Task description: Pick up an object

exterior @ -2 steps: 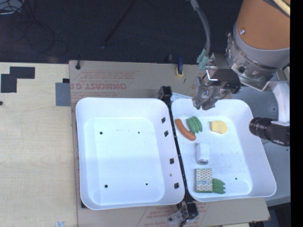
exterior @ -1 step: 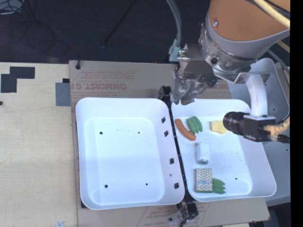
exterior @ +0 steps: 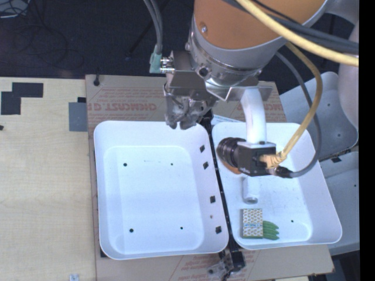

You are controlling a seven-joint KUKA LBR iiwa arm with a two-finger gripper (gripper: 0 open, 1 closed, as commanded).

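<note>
Camera view. Note the gripper: dull grey metal, hanging over the far rim of the left bin, close to the divide between the two bins. You cannot tell from this angle whether it is parted or closed, and nothing can be seen held in it. Above it sits the grey wrist and the broad orange band, smooth and glossy.

Both bins are shallow white plastic with rounded corners. The left bin's floor shows small dark dots near its corners.

The objects to pick lie in the right bin, at its near end. A small flat rectangular box has a finely patterned pale top, print too small to read. A green ribbed piece touches its right side. A short white cylinder lies just beyond the box.

A black cylindrical unit on a white bracket hangs over that bin, with a yellow cable running to it.

The brown board under the bins bears red lettering, upside down; record it as not reliably legible.
</note>
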